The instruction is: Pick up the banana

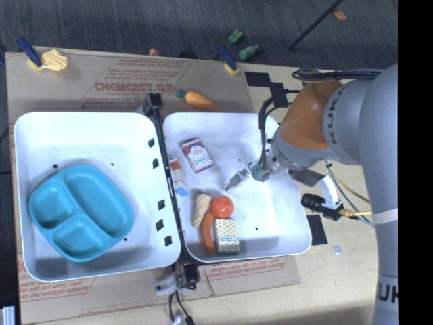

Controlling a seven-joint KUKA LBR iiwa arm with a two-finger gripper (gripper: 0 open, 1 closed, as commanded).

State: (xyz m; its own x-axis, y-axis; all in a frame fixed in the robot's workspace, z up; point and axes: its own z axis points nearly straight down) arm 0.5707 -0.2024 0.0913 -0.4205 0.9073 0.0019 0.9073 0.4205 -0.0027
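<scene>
Cardboard-covered surface, two bins. Banana (200, 210) lies in right bin (287, 232), touching tomato (222, 206). Gripper (238, 179) at its 1 o'clock, fingers spread, nothing between. Best approach: descend astride banana, clear of tomato.

Robot lab; cardboard-topped bench (135, 73), loose cables (352, 212).

Dark grey carpeted floor (101, 12) lies beyond the counter's far edge. Printed brown cardboard (135, 80) covers the counter (338, 276), with black tape (260, 80) near its far-right side.
</scene>
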